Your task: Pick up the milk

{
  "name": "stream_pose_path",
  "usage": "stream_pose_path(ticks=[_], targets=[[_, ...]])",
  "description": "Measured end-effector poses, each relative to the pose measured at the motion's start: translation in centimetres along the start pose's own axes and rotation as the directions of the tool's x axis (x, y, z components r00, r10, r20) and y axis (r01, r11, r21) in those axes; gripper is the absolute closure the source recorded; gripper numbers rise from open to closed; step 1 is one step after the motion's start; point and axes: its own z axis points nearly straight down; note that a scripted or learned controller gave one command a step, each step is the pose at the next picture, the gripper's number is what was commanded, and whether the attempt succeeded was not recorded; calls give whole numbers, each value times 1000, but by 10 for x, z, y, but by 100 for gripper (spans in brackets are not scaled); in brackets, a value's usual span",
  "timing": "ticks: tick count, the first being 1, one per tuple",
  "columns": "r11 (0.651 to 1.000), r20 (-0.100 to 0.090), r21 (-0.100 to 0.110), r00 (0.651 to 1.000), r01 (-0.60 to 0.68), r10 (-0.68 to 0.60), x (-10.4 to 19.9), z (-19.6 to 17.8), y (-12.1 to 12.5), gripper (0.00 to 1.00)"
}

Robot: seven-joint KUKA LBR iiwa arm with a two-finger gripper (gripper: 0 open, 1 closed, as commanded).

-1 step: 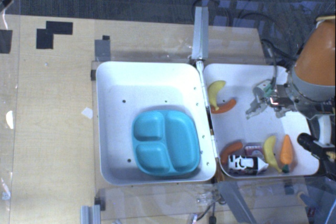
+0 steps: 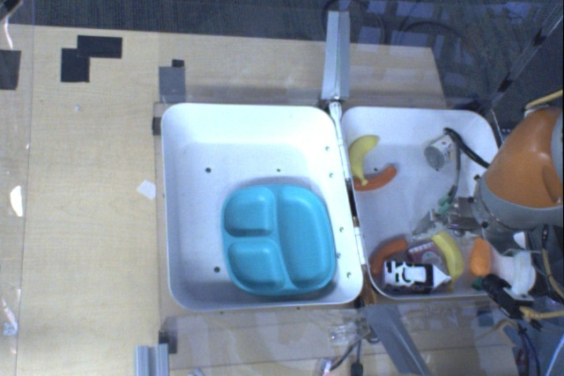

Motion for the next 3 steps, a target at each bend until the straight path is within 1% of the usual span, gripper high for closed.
stream_pose_path(ticks=[1,2,3], targets=[[987,-1,-1,987,-162,162,79,-89,20,0],[983,0,0,983,-186,186,84,-89,27,0],[983,-2,-4,983,-182,182,85,-99,28,100]])
